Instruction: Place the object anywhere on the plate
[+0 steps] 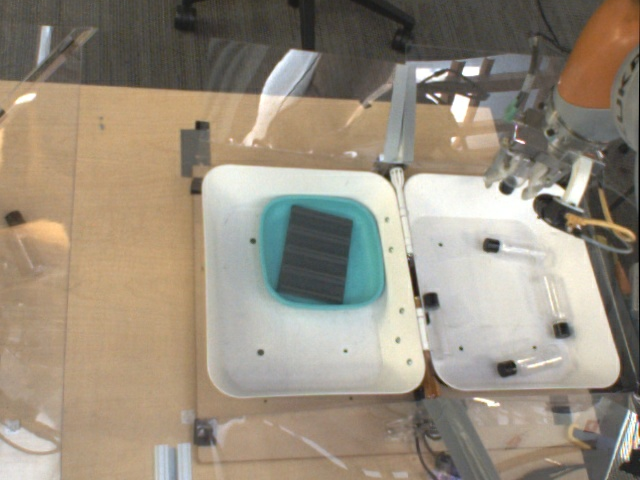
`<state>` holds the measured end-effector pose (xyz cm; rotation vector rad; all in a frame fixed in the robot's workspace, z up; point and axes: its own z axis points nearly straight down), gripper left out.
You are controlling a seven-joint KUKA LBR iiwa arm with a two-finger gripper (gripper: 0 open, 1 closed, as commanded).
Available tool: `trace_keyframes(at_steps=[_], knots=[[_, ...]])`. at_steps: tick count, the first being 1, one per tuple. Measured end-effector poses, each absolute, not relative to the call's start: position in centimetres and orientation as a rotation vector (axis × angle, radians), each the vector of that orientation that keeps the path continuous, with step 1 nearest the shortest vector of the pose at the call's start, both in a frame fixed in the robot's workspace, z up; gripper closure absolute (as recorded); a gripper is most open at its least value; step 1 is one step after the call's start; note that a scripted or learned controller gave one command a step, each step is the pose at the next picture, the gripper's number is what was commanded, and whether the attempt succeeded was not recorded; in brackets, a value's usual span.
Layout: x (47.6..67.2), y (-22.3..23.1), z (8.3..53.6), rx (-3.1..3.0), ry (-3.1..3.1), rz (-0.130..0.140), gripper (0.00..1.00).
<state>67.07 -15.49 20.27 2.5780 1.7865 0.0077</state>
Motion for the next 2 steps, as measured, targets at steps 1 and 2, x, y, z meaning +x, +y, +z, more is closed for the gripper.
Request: trace_keyframes(at_steps=[1, 2], knots=[[62.57, -11.89, 9.46, 2.491, 1.910, 0.006, 1.00], [62.56, -11.92, 9.45, 2.492, 1.909, 0.006, 0.00]])
